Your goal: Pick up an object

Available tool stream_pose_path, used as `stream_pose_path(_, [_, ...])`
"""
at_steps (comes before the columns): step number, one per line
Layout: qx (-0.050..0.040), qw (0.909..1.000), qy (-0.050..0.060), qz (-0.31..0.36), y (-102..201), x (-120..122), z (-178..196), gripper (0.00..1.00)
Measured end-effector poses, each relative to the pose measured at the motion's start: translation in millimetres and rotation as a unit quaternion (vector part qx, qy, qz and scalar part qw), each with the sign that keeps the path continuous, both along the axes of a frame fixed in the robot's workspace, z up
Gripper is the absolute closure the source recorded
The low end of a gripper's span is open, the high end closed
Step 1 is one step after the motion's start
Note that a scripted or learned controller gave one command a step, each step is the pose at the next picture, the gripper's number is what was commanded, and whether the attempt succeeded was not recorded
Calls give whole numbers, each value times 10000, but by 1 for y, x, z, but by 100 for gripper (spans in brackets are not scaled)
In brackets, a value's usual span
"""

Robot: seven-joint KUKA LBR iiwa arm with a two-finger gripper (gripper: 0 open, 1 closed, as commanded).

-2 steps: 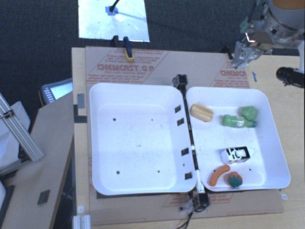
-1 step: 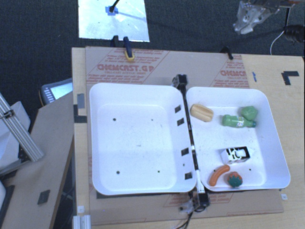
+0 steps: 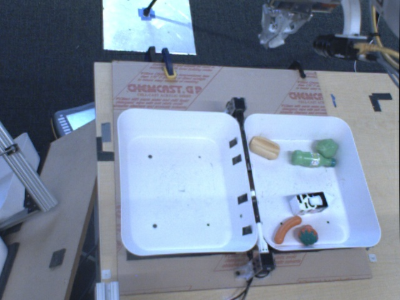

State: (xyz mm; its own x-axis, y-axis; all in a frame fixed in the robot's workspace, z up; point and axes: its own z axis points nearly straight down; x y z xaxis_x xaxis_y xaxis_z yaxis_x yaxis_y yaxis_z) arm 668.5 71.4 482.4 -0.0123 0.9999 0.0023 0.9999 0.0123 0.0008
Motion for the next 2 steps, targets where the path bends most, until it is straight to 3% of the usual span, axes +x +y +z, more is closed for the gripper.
stream_pose_path(1, [8,10000,3,7,97,-1,-20,100])
stream_pose_path(2, [-5,10000,21,-11,166,-1,-81,100])
